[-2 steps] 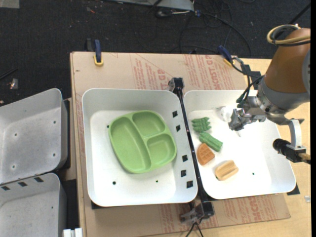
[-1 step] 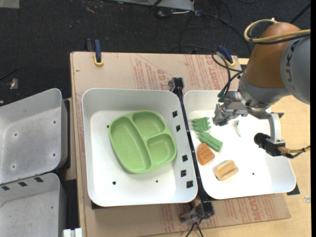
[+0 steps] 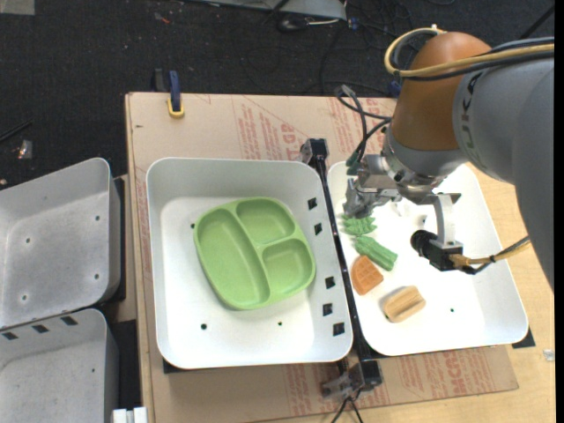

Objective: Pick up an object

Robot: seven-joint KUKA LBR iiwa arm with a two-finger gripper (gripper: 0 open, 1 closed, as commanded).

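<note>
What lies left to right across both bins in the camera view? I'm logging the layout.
Green divided plate → green toy → orange piece → tan bread-like piece.

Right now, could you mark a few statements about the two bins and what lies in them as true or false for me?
1. The green divided plate lies in the left bin. True.
2. The tan bread-like piece lies in the left bin. False: it lies in the right bin, near the front.
3. The gripper is over the right bin, just above the green leafy pieces. True.
4. The orange piece sits on the green divided plate. False: it lies on the right bin's floor, between the green leafy pieces and the tan bread-like piece.
</note>
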